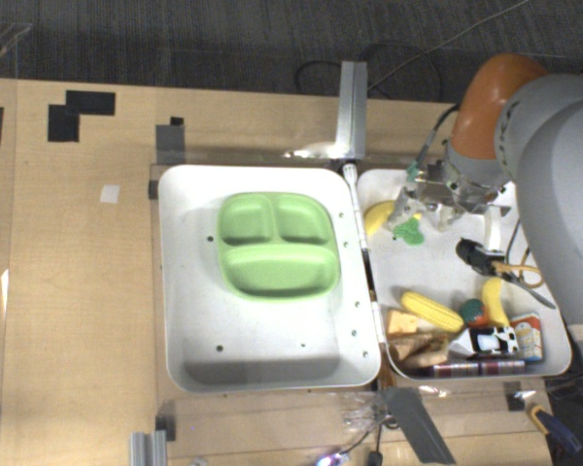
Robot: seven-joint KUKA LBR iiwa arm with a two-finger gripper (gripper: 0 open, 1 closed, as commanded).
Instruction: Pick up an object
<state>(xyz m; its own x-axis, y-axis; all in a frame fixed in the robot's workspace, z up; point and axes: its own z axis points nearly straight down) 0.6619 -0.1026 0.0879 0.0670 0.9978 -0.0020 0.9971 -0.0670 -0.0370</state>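
Gripper (415, 209) low at right bin's (554, 357) far-left corner, over a green object (407, 230) (jaw state: can't tell), banana (377, 217) beside.

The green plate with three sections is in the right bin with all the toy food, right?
Not quite. The green plate has three sections, but the camera view shows it in the left bin. The toy food, like the corn, lies in the right bin.
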